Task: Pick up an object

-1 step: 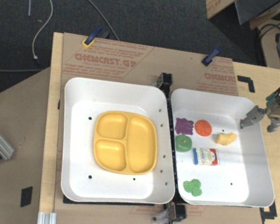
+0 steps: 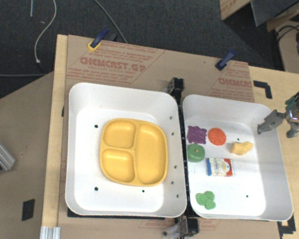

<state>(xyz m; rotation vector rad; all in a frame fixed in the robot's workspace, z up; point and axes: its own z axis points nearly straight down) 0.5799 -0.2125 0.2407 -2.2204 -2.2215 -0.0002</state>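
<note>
Currently hand [image 2: 280, 123] at right frame edge, above right bin's [image 2: 272, 184] upper rim, fingers spread, pinching nothing. Toy foods clustered mid-bin for easy reach: orange disc [image 2: 216, 136], yellow chunk [image 2: 242, 148] nearest.

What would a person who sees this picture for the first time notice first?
The eye goes first to the big yellow plate with three compartments, lying in the middle of the left bin. Next come the small colourful toys in the right bin: a purple piece, an orange disc, a yellow chunk and two green pieces. The gripper is at that bin's far right corner.
</note>
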